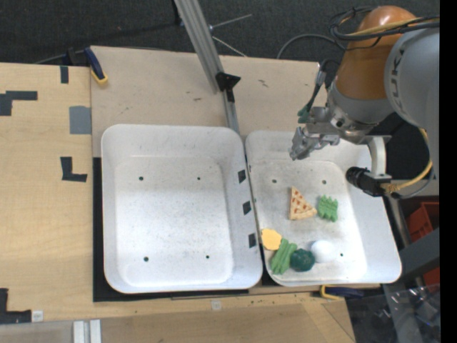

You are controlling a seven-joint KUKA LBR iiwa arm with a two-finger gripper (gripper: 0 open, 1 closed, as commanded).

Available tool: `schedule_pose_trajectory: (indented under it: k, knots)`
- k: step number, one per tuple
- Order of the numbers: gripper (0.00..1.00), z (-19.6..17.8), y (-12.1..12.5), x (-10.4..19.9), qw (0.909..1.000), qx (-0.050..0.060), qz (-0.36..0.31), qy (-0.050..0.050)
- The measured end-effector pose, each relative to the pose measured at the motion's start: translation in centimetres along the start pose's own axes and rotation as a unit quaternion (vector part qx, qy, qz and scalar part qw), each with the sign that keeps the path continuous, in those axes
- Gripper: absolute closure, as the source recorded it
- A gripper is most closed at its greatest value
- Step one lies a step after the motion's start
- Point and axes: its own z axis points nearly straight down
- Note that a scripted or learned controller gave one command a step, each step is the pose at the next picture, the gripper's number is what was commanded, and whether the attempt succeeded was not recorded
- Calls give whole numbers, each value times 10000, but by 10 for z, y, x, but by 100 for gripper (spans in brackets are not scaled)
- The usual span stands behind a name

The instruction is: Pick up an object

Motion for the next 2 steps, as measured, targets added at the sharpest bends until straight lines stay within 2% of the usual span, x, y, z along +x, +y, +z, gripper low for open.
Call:
schedule_pose_trajectory:
  k: [1,2]
  knots:
    - [100,11,-9,59,10000,4,-5,2]
    - [100,5,-12,122,10000,-4,-14,5]
